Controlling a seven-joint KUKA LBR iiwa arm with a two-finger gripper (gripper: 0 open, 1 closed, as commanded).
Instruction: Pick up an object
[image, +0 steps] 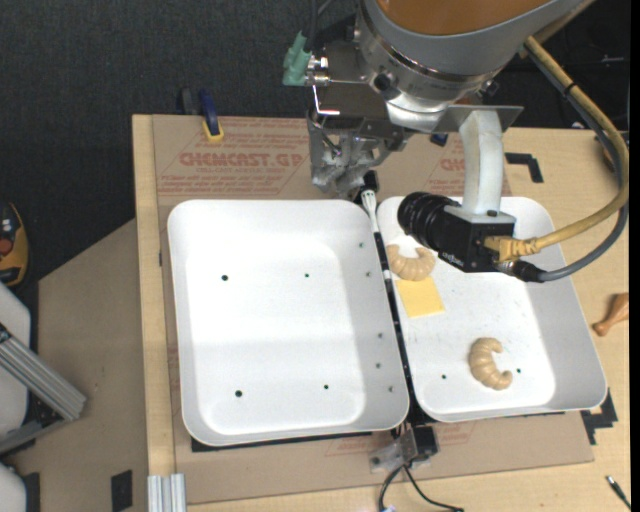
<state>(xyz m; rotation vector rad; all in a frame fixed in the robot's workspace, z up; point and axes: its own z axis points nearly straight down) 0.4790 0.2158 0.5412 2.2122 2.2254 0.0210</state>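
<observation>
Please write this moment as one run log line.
gripper: above bins' far edge, nothing seen held | right bin: two croissants, yellow cheese slice | pick: not yet done

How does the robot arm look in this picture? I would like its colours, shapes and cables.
The arm is grey and rounded, with a broad orange band at the top. Below it sit metal gripper parts. A white bracket carries a black cylindrical unit, from which a tan cable and a black cable run off to the right.
</observation>
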